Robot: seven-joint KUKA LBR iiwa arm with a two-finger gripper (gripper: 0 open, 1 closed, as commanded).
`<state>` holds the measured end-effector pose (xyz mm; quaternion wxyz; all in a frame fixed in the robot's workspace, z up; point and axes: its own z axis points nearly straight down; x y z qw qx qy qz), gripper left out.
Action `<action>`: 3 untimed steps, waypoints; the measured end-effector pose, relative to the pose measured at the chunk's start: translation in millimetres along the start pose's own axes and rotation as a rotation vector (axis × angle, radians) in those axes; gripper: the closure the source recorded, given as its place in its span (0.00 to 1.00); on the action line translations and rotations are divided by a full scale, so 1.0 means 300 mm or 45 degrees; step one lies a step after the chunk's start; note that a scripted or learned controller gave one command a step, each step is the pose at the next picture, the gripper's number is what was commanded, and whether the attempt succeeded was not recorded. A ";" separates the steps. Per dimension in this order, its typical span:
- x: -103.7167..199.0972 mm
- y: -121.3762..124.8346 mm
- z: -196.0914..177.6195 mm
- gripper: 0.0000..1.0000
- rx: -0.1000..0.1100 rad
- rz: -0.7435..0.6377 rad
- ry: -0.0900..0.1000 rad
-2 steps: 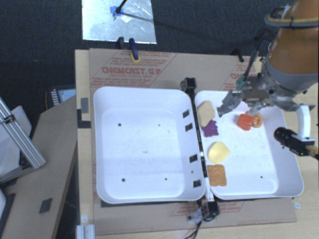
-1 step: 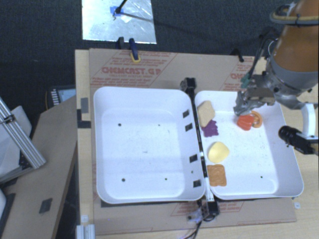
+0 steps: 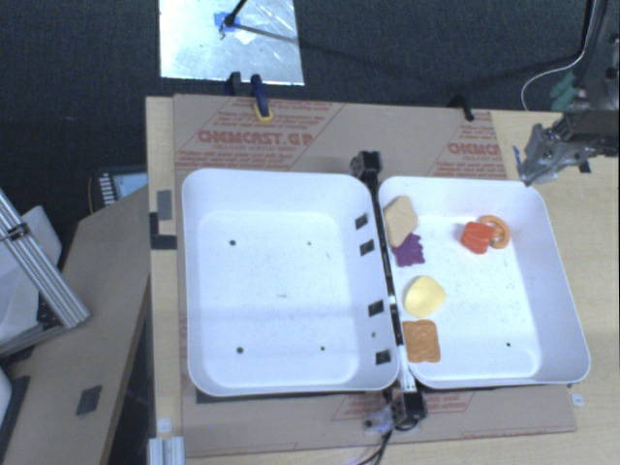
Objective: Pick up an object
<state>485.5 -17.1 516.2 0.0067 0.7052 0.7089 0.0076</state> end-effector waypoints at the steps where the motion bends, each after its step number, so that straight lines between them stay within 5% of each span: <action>1: 0.230 0.013 0.363 1.00 0.033 -0.006 -0.001; 2: 0.272 0.007 -0.090 1.00 0.003 -0.002 0.003; 3: 0.589 0.000 0.182 1.00 0.031 -0.010 -0.001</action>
